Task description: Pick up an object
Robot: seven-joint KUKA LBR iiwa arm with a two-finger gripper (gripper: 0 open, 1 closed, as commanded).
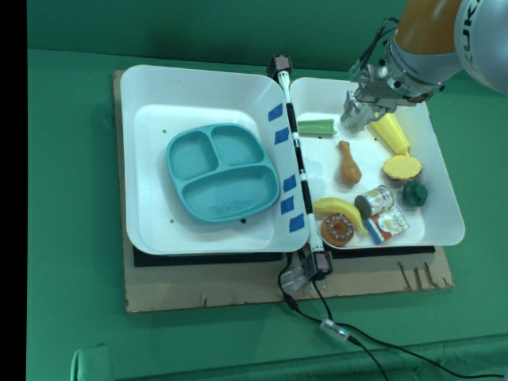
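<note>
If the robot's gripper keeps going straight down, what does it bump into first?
Probably the white floor of the right bin, between the celery stick and the yellow cone. The gripper hangs there, though depth is hard to judge.

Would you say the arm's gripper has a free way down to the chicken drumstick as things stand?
Probably yes: the gripper hangs just above and behind the chicken drumstick, which lies by itself with bare bin floor around it and nothing lying over it.

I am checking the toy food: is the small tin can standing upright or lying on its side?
On its side. The tin can shows its round dark end toward the camera, resting in the right bin beside the banana.
</note>
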